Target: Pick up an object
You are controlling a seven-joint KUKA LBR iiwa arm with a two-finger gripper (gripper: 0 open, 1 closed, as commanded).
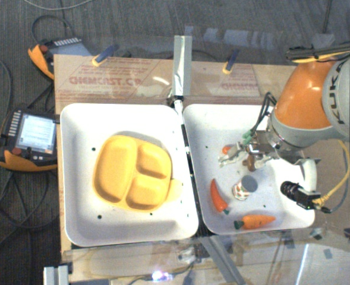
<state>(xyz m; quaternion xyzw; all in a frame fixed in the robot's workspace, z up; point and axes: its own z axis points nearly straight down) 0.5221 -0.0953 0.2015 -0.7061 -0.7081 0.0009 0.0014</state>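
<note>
Tool [250, 159], grip state unclear, above smooth white bin [210, 123] near tapered orange carrot [218, 195].

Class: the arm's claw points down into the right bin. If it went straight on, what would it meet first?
Probably the small grey-topped cup just below the claw; depth is hard to judge, so it may instead reach the bin floor beside it.

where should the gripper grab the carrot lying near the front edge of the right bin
Grip the carrot across its thick orange middle, coming straight down from above. It lies flat on the floor of the right bin, lengthwise along the front wall, green tip pointing left. Closing across its narrow width seems best, though the near wall leaves little room on that side.
</note>
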